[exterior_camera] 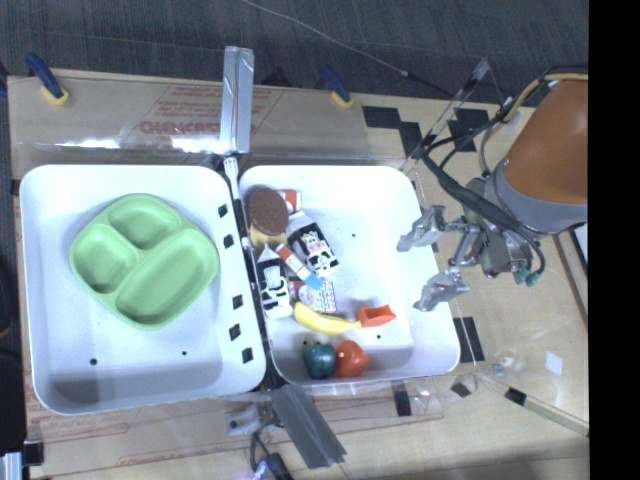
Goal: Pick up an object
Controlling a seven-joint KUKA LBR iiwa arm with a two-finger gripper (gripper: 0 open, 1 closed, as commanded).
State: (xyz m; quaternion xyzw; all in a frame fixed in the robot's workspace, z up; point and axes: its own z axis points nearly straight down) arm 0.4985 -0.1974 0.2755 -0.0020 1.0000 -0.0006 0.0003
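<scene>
Pincer [428, 265] spread wide, gripping nothing, over the right bin's [425, 353] right rim, apart from the banana [322, 319]

1. I'm looking down on a robotics lab test cell, not a home or shop.
2. The wooden surface [560, 388] carries two shallow white bins [60, 368], held by blue clamps [48, 78] and metal brackets [238, 93].
3. Black marker patches [385, 120] dot the surface.
4. Loose cables [460, 133] trail off the grey-and-orange arm [545, 153].
5. Dark carpet [120, 13] lies beyond.
</scene>
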